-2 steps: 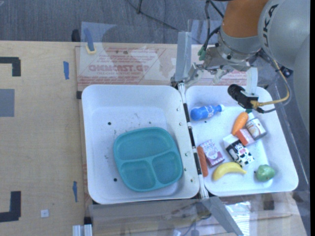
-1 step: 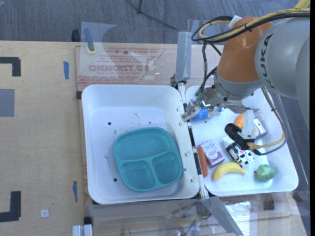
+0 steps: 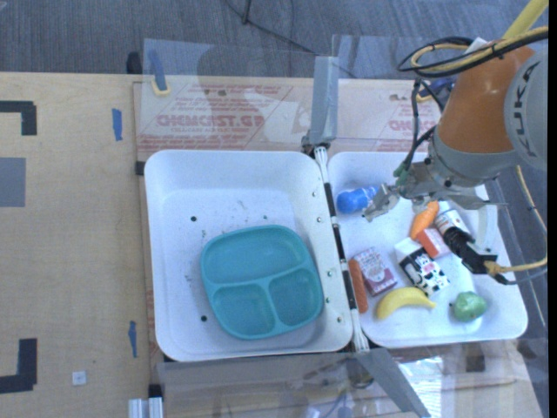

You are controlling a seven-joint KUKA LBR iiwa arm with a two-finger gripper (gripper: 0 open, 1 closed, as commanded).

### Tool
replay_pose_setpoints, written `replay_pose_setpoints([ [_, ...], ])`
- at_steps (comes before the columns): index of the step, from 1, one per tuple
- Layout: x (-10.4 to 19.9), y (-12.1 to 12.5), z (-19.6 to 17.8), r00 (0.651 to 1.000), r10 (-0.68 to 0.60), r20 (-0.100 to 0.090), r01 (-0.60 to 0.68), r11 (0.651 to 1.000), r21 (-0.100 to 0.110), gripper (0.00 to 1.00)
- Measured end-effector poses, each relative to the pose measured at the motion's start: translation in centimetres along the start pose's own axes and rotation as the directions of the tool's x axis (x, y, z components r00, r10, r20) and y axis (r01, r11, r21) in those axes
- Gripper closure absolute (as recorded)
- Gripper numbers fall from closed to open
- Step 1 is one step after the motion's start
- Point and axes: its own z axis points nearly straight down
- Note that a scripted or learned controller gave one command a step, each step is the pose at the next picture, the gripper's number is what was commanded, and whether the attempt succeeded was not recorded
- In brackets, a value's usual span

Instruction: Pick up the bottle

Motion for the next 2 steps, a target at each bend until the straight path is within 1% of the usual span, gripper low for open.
replay_pose_setpoints([
  [1, -4.5, 1.1, 8.3, 0.998, 0.068, 0.0, -0.068, 0.998, 0.0, 0.0],
  [2, -3.5, 6.5, 9.8, 0.987, 0.162, 0.004, -0.162, 0.987, 0.012, 0.0],
])
